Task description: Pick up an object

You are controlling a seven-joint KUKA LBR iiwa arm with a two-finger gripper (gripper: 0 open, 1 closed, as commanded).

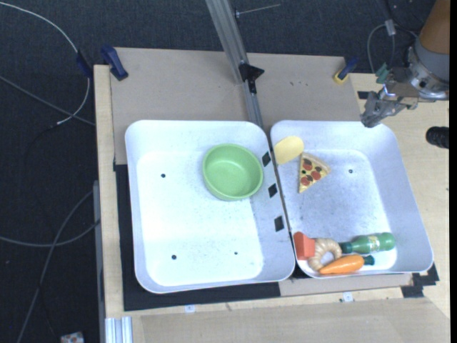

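The arm (pixel 428 34) reaches in from the right, and its gripper (pixel 373 115) hangs over the far rim of the right bin (pixel 400 191). The pizza slice (pixel 311 172) lies in this bin, well apart from the gripper.

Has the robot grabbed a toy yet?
Not yet. The pincer hangs over the right bin's top corner with no toy in it. The pizza, carrot and bottle lie in that bin, the bowl in the left. Reaching, gripping and lifting are all left.
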